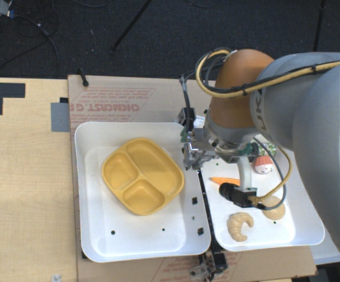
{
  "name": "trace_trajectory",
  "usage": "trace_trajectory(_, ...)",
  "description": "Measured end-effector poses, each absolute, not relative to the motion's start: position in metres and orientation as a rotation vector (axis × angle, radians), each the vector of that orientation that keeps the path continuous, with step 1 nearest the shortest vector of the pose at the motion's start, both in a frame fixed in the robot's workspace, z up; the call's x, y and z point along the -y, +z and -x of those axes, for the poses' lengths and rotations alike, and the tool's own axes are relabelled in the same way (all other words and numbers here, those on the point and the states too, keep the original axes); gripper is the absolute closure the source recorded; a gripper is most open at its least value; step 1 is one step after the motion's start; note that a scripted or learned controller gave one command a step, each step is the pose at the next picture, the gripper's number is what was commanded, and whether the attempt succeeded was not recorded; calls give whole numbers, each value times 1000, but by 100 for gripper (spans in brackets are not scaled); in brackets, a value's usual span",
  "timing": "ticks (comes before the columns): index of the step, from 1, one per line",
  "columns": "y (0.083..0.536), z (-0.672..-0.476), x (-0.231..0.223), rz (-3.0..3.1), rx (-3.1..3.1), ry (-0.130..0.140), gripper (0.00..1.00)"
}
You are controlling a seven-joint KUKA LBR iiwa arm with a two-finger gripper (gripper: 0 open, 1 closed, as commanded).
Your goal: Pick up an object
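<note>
Hovering above the ridge along the left bin, the gripper sat just beside the yellow plate lying in that bin; spread or closed, none could tell. Descending there risked striking the ridge or slipping off the plate's rim.

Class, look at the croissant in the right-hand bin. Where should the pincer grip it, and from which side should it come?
Probably the thick middle of the croissant, from straight above, closing across the narrow width of its arch. It lies flat on the floor of the right bin, so its sides offer little to hold, and its tapered ends would likely slip.
</note>
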State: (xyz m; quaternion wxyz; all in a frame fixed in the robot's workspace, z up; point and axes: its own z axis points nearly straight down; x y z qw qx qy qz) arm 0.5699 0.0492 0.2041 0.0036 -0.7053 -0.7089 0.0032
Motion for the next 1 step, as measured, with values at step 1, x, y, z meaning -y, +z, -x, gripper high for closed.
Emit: trace_trajectory(1,209,-585,-106,2213,2224,11,100)
